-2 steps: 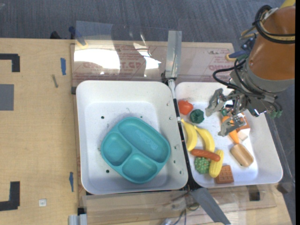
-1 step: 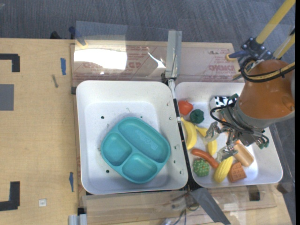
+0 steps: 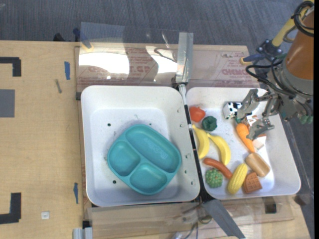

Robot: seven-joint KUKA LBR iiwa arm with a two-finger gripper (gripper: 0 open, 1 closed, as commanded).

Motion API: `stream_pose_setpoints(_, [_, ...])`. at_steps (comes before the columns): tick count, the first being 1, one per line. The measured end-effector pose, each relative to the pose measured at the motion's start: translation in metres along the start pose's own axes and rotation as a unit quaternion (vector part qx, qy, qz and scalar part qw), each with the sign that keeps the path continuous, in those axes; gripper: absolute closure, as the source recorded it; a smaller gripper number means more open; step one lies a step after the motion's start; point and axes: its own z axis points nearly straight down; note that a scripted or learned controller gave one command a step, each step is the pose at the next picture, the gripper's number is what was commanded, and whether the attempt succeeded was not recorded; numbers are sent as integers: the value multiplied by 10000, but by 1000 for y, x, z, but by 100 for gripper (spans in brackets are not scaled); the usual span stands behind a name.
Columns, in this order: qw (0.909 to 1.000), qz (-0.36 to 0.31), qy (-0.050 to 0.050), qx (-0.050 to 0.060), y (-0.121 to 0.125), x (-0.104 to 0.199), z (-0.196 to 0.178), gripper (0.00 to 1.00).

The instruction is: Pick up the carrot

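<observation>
Approach step: gripper (image 3: pixel 256 114) low over the right bin (image 3: pixel 291 176), just above the carrot (image 3: pixel 244 136).
Jaws look parted, holding nothing; carrot lies mid-bin. Next you must straddle it and close.

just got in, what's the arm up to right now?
The gripper is down in the right bin, right at the upper end of the carrot. The carrot lies on the bin floor among other toy food, including bananas, a hot dog and corn. The left bin holds a teal divided plate.
</observation>
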Motion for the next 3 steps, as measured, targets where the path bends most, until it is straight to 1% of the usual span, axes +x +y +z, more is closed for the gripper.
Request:
stream_pose_setpoints(1, [9818,-1899,66,-37,-17,27,56,100])
stream_pose_setpoints(3, [9820,-1889,-26,-2,-16,21,32,100])
